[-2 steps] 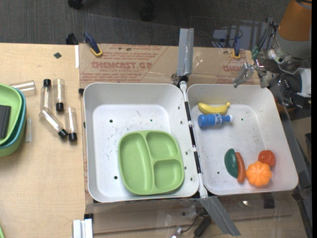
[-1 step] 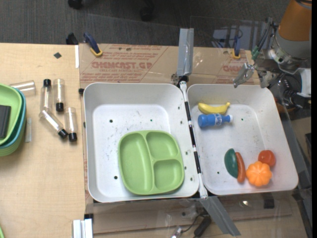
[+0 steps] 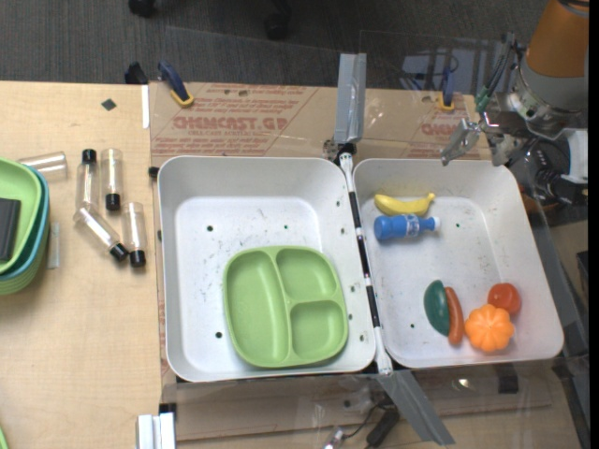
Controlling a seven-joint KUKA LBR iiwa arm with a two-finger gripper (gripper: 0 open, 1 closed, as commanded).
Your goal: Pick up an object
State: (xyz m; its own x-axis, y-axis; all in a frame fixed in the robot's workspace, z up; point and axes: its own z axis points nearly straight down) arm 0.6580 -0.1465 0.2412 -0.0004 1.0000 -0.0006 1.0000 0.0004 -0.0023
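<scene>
**Right bin** [image 3: 533, 251]: taken as the reference for all places below. It is set on the bench, touching the left bin along the shared rim.

**Gripper** [image 3: 477, 140]: seen above the far rim of the right bin, towards its far right corner, hung from the grey arm with the orange band [image 3: 557, 36]. Whether it is spread or closed cannot be told. No object is seen held in it.

**Objects for picking**, all lying on the floor of the right bin and well apart from the gripper:
- Yellow banana [image 3: 404, 202]: laid crosswise in the far left part of the bin; of all the objects, it is the nearest to the gripper.
- Blue bottle [image 3: 404, 226]: laid on its side just beside the banana, on the banana's near side, with its white cap pointed towards the bin's middle.
- Green oval piece [image 3: 436, 307]: placed in the near half of the bin, touching a slim red-orange piece [image 3: 455, 314].
- Orange pumpkin-like toy [image 3: 489, 329]: placed against the near right corner.
- Red round toy [image 3: 504, 296]: set just behind the pumpkin-like toy, near the right wall.

**Left bin** [image 3: 187, 251]: placed against the left side of the right bin; a green divided plate [image 3: 285, 305] is held in it.

**Clear vials** [image 3: 112, 209]: scattered on the bench well to the left of the right bin, beyond the left bin.
</scene>
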